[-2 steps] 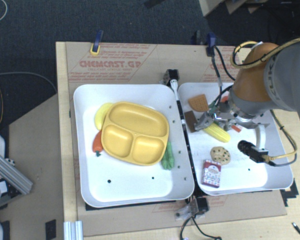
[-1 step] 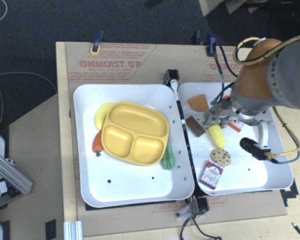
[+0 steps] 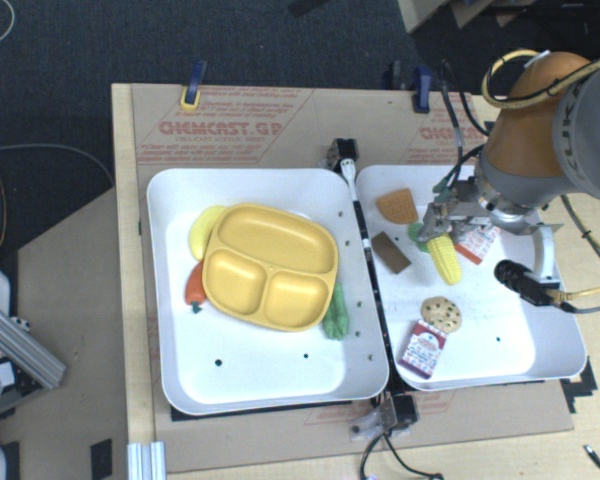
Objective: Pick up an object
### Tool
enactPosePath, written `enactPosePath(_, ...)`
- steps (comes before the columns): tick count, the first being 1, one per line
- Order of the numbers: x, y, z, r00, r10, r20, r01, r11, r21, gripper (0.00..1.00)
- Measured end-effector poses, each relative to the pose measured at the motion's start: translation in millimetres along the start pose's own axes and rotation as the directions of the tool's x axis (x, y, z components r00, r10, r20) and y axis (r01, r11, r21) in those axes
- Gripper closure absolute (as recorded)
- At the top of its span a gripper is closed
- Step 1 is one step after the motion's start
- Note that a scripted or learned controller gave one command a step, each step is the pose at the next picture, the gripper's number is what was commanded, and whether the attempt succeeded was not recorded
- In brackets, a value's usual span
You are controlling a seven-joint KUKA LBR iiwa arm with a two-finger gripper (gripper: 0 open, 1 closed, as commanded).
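The red packet and cookie lie untouched in your right bin, while the gripper sits low over the corn cob, grip state unclear, nothing lifted.

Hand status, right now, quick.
Hand: over the right bin, down at the corn cob; open or closed cannot be told.
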State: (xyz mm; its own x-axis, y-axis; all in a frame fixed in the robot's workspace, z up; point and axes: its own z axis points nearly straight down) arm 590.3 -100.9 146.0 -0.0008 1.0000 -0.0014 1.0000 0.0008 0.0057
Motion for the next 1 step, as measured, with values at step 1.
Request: enactPosePath(1, 0.5, -2.7, -43.9, 1.000, 0.000, 0.000, 0.000, 1.000, 0.000, 1.00)
